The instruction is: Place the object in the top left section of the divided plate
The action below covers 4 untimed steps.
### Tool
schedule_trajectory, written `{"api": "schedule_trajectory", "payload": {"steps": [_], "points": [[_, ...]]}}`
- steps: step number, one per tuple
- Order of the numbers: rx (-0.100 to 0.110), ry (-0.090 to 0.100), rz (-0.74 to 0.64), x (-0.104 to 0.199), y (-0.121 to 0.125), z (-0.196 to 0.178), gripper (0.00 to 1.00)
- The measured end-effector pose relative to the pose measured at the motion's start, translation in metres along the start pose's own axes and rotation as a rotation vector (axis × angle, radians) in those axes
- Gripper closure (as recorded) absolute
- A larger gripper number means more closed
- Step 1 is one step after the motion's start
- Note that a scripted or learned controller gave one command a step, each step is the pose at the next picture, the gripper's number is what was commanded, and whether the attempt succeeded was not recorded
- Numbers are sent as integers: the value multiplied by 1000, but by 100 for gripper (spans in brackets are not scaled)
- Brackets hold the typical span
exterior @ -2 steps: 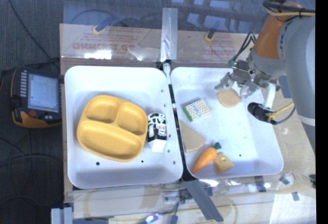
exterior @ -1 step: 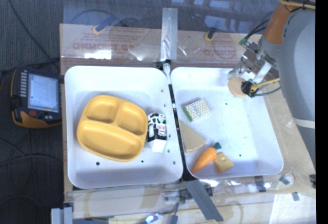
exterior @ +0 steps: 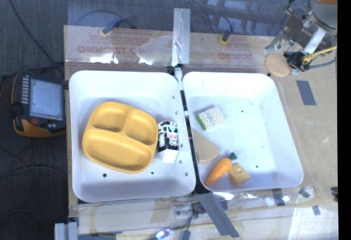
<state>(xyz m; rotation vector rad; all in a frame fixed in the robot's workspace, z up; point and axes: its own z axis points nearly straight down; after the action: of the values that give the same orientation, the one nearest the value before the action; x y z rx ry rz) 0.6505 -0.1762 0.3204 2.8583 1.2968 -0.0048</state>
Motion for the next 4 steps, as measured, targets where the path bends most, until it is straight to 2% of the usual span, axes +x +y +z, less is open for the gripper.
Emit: {"api": "schedule_trajectory", "payload": {"steps": [1, 2, 3, 4], "points": [[7, -2, 42, -45, -25, 175, 100], [8, -5, 40, -45, -26, 166, 100], [3, 10, 210, -25, 7, 232, 100], [-3, 7, 544, 33, -36, 232, 100]]}}
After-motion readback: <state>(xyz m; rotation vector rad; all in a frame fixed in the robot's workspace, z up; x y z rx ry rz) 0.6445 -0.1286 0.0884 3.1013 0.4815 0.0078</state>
